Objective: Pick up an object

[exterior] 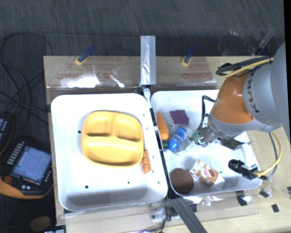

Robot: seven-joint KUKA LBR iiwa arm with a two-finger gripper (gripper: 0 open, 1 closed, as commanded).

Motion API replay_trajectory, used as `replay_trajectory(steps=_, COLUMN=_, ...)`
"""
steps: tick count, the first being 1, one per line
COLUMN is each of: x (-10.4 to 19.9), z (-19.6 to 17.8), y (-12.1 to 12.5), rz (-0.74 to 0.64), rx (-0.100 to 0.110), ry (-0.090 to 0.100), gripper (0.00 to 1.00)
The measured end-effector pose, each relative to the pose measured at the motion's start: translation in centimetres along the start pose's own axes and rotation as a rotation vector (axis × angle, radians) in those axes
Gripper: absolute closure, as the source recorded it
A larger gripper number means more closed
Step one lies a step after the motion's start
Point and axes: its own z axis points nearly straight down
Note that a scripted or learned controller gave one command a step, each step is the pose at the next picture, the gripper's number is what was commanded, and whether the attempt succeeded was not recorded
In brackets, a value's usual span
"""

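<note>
The gripper (201, 136) hangs low in the right bin (241, 96), just right of the blue bottle (177, 138) at frame centre-right. Whether the jaws are released or clenched I cannot tell. Nothing looks lifted: the grasp and the raise both seem left to do.

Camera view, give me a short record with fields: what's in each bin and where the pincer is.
left bin: yellow divided tray; small orange piece at the tray's right edge
right bin: carrot, purple block, blue-capped bottle, brown ball, small carton
arm: reaches over the right bin from the right
pincer: low in the right bin, just right of the bottle
held: nothing visibly
</note>
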Motion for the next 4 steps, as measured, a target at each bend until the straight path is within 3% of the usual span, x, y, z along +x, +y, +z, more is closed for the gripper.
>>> replay_trajectory(steps=1, x=-1.0, z=-1.3, y=6.5, rz=-0.108, rx=0.009, ry=0.008, gripper=0.0)
replay_trajectory(steps=2, x=-0.7, z=0.0, y=5.4, rz=-0.13, rx=-0.006, ry=-0.001, gripper=0.0)
replay_trajectory(steps=3, x=-1.6, z=0.1, y=11.3, rz=0.033, rx=0.003, ry=-0.004, gripper=0.0)
replay_trajectory(steps=4, x=-1.6, z=-0.5, y=11.3, rz=0.032, rx=0.01, ry=-0.005, gripper=1.0)
